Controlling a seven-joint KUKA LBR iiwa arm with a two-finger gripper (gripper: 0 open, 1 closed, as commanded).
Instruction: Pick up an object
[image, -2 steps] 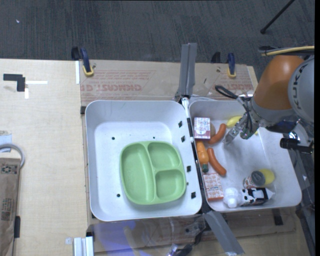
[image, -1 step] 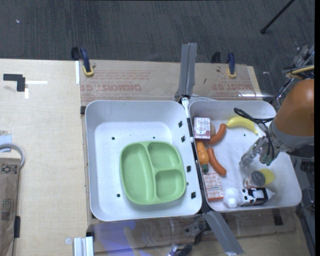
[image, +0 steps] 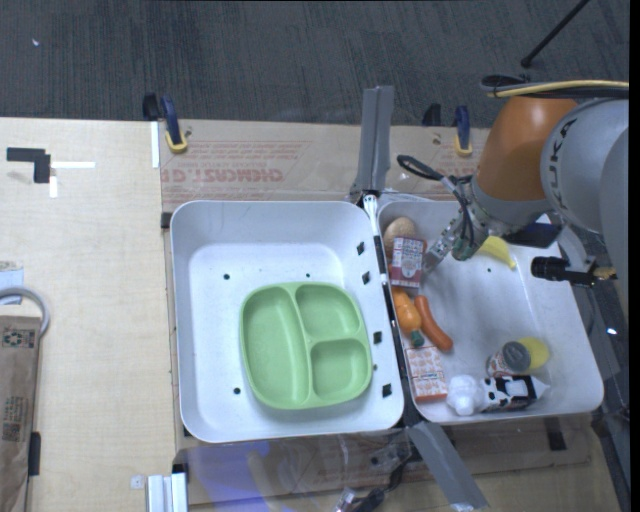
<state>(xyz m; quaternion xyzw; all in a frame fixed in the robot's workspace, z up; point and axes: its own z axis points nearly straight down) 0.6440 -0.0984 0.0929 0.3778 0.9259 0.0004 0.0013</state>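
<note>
The pincer (image: 452, 243) hung low over the far part of the right bin (image: 560, 330), under the grey arm (image: 590, 170) and its orange band (image: 515, 150); whether it was open or closed could not be told, and nothing showed in its grip. Just to its right lay a yellow banana-like piece (image: 497, 250), partly under the wrist. Just to its left a small red-and-white packet (image: 407, 259) lay against the bin's left wall, with a round tan thing (image: 399, 229) just beyond that at the far corner. Nearer the camera from the pincer sat an orange piece (image: 405, 310) and a carrot (image: 435, 324) side by side, touching or nearly so. Farther toward the camera a flat printed card or box (image: 426, 375) lay by the left wall, and near the front rim were a white fluffy lump (image: 462, 394), a black-and-white toy, perhaps a cow (image: 510, 392), and a yellow thing with a grey cap (image: 525, 354), all close together.

Well to the pincer's left, the left bin (image: 200, 300) held a green divided plate (image: 305, 343) with three compartments. Both bins rested on the table (image: 90, 250), where a brown paper bag (image: 18, 395) lay at the far left edge.
</note>
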